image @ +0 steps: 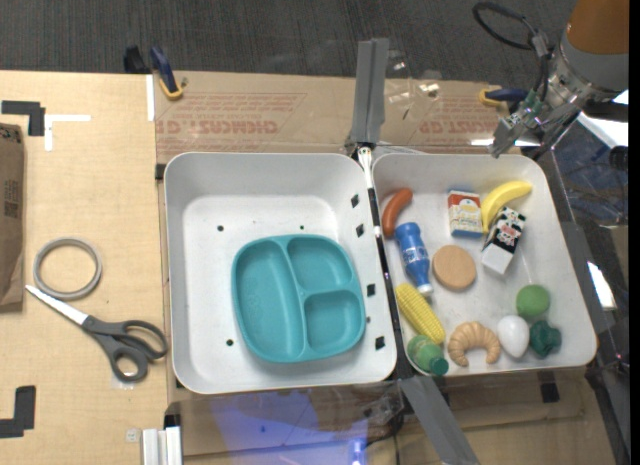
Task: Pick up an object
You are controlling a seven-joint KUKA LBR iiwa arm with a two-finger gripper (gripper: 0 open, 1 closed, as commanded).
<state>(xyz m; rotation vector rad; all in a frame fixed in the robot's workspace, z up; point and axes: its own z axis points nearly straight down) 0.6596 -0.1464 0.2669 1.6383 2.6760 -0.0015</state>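
My gripper (522, 143) hangs over the far rim of the right bin (575, 253), open, with nothing between its fingers. Just below it in that bin lie a yellow banana (505, 200), a cow-patterned milk carton (503, 238) and a small red-and-white box (463, 213). Further left are a red sausage (396, 208), a blue bottle (412, 253), a tan round biscuit (455, 268) and a corn cob (420, 313). Along the near side sit a croissant (475, 343), a white egg (512, 335), a green ball (533, 300) and two dark green pieces (545, 338).
The left bin (190, 213) holds a teal divided plate (300, 298). On the cardboard to the left lie scissors (110, 333) and a tape roll (67, 266). A grey bar (370, 93) stands behind the seam between the bins.
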